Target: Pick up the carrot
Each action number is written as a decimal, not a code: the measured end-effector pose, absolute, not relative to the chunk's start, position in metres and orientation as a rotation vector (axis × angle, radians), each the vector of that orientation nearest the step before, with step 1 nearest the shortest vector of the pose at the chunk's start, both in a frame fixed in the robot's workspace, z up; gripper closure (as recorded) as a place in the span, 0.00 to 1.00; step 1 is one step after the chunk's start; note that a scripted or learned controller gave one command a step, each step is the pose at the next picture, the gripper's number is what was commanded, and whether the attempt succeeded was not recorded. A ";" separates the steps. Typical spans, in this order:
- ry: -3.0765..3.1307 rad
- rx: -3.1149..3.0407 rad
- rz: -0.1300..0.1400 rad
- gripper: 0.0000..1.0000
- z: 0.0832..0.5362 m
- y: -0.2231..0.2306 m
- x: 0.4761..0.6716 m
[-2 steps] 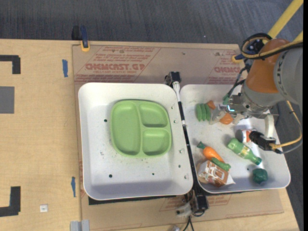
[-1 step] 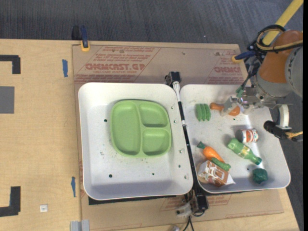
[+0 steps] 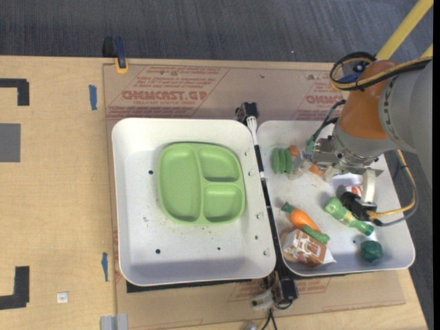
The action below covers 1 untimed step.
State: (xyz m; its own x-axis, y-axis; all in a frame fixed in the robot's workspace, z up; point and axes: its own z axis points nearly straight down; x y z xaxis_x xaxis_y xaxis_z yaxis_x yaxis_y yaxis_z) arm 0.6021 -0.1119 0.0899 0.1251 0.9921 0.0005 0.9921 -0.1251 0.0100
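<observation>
The carrot [image 3: 301,218], orange with a green leafy end, lies on the floor of the right bin [image 3: 399,253], near its left-centre. My gripper [image 3: 322,158] hangs over the upper part of that bin, up and to the right of the carrot and apart from it. The arm's orange band [image 3: 361,115] and grey wrist cover much of the gripper. A small orange piece [image 3: 317,171] peeks out just below the gripper; what it is cannot be made out.
In the right bin lie a green ribbed item [image 3: 280,160], a snack packet [image 3: 307,247], a green-and-yellow item [image 3: 347,214] and a dark green lump [image 3: 371,251]. The left bin [image 3: 130,184] holds a green divided plate [image 3: 201,183].
</observation>
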 end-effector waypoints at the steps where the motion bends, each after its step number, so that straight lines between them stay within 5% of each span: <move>1: 2.055 2.369 0.009 0.00 0.089 -0.121 0.637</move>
State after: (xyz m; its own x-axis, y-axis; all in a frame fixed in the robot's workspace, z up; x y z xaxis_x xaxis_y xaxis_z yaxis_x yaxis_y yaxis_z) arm 0.6375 -0.1208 0.0892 0.1413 0.9900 0.0009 0.9899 -0.1413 0.0082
